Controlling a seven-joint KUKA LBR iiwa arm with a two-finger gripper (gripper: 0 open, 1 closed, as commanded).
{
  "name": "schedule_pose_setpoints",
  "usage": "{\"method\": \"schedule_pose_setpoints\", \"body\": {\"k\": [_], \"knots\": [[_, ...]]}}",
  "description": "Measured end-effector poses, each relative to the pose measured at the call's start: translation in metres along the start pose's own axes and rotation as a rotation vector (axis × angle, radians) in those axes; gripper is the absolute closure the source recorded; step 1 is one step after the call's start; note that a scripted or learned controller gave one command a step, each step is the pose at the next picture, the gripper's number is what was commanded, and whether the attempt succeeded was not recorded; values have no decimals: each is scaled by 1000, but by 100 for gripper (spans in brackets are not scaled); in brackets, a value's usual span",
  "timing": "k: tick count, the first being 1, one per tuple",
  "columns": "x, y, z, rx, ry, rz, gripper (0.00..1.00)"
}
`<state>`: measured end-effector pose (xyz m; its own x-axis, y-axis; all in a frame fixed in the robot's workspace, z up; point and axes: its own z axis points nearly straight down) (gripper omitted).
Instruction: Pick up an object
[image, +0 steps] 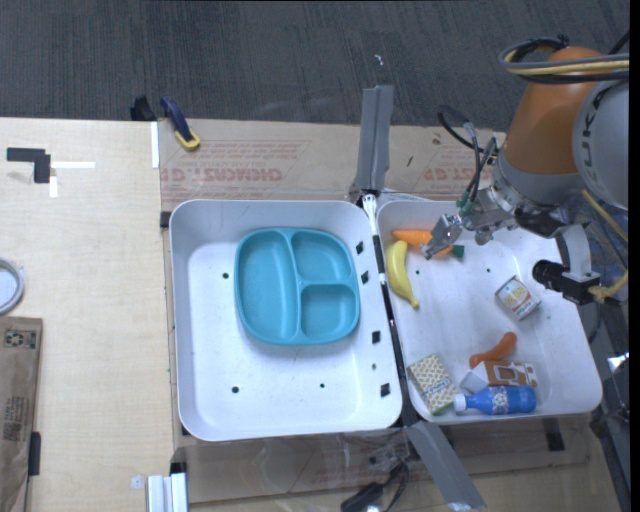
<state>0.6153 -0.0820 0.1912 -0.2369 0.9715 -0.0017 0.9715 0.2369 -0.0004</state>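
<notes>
Right bin (575, 395): open floor in the middle, between the banana (401, 272) on the left and the can (516, 298) on the right. Far corner crowded: carrot (412, 237) and arm's wrist (470, 222) sit together there. Near edge blocked by a row: box (431, 382), bottle (497, 402), carton (510, 374), orange piece (495, 350) just behind. Left bin (200, 380): blue tray (297, 285) takes the centre; bare floor along the near side and left wall. Divider post (375, 140) stands at the far end between bins.
</notes>
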Motion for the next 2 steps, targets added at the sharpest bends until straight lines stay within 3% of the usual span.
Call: {"method": "schedule_pose_setpoints", "body": {"k": [1,2], "knots": [[-35,12,86,1,1,-111,0],[-36,12,76,-1,-1,-111,100]]}}
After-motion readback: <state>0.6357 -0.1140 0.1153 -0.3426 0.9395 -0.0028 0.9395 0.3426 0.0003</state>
